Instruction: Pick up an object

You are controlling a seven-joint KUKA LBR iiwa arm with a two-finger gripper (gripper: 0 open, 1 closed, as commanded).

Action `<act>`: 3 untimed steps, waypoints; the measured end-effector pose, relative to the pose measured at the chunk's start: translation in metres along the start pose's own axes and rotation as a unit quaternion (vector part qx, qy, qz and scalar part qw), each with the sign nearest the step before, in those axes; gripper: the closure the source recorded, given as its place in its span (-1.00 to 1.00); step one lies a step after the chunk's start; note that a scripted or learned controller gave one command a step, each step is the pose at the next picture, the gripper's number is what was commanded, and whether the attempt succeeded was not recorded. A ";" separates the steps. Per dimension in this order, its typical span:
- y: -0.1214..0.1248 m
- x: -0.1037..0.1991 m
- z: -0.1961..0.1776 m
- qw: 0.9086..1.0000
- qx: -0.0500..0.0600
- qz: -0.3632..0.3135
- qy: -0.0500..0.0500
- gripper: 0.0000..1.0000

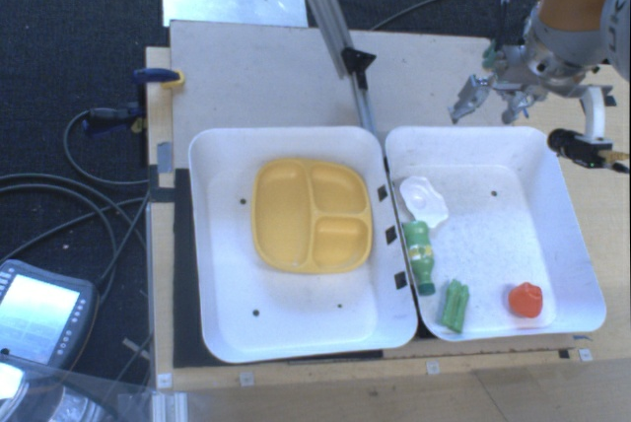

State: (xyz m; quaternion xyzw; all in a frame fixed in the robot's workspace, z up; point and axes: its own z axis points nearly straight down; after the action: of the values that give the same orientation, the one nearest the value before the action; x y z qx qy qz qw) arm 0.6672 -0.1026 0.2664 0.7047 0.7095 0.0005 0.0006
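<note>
With the hand [490, 101] spread and empty above the right bin [567, 203], the green bottle [420, 255] lying at that bin's left wall is judged light, stiff and slippery, best taken across its body.

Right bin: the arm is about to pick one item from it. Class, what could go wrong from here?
1. The green bottle lies against the right bin's left wall beside the white piece, so a finger may hit the wall.
2. The small orange object looks rounded and could slip.
3. The open gripper hangs outside the bin's far rim, leaving a long descent.
</note>
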 end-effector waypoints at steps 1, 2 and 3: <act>0.000 0.000 0.000 1.000 0.000 0.000 0.000 -1.00; 0.001 0.008 0.058 1.000 0.002 -0.001 0.000 -1.00; 0.009 0.013 0.114 1.000 0.002 -0.001 0.000 -1.00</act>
State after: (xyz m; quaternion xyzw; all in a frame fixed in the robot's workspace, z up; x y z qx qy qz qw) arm 0.6762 -0.0897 0.1524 0.7038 0.7104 -0.0012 -0.0012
